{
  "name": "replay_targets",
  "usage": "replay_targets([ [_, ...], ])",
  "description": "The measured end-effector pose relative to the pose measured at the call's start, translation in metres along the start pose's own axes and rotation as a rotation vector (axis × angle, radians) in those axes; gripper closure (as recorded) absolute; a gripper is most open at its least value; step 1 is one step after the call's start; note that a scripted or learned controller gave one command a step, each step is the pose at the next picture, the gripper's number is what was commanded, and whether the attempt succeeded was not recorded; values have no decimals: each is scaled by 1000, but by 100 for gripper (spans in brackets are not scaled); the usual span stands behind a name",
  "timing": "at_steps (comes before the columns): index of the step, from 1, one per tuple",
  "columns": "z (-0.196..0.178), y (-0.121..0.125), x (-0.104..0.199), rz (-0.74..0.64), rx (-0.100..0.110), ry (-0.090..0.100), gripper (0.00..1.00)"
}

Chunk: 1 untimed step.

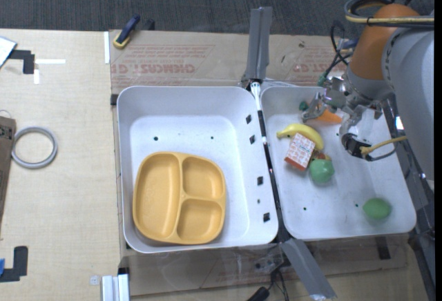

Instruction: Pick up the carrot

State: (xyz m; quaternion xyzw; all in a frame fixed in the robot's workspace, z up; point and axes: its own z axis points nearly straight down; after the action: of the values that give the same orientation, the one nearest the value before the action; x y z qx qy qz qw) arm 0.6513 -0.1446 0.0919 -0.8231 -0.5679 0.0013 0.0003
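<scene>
- Sitting in the left bin (131, 113), I am seeing a yellow divided plate (181, 197), lying flat toward the near side.
- Lying in the right bin (345, 220), I am watching a banana (301, 132) touching a small red carton (300, 152), with a green apple (321, 170) just beside it and a lime (377, 208) farther right.
- Hovering at the far end of the right bin, the gripper (336, 110) is straddling the carrot (329, 114); I cannot tell whether it is clamping.
</scene>
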Motion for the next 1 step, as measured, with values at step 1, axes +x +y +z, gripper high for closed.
replay_targets([
  [1, -51, 11, -10, 680, 0, 0, 0],
])
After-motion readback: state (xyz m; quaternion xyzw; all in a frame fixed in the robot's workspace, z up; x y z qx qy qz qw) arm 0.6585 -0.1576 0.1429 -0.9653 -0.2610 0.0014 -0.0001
